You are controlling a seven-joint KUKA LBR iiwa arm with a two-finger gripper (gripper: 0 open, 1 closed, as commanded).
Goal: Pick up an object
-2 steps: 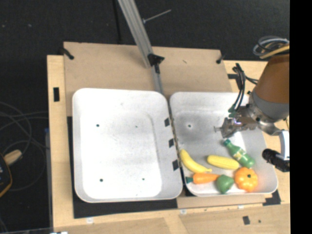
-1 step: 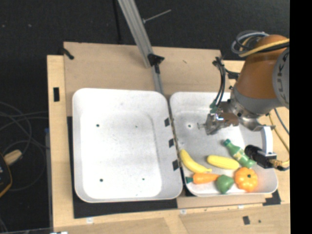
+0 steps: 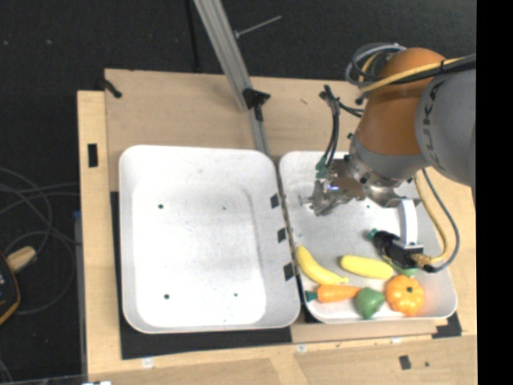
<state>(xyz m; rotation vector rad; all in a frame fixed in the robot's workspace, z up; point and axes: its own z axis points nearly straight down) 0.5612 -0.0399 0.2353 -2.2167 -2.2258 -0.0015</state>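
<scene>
The hand (image 3: 323, 197) hangs over the far part of the right bin (image 3: 345, 235); I cannot tell how open it is, or whether it holds something. At the bin's front edge lie a yellow banana (image 3: 318, 268), a second banana (image 3: 366, 266), a carrot (image 3: 337, 293), a green pepper (image 3: 369, 302) and an orange pumpkin (image 3: 404, 293).

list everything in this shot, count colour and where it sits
bench: 1, tan wood, under both bins
left bin: 1, white, left half of bench
right bin: 1, white, beside the left bin
rail: 1, grey metal, slanting from top of view down to the gap between the bins
bananas: 2, yellow, lower part of right bin, one by its left wall, one further right
carrot: 1, orange, below the bananas
green vegetable: 1, green, between carrot and pumpkin
pumpkin: 1, orange, lower right of right bin
arm: 1, grey with orange band, from right
gripper: 1, dark, over upper left of right bin
</scene>
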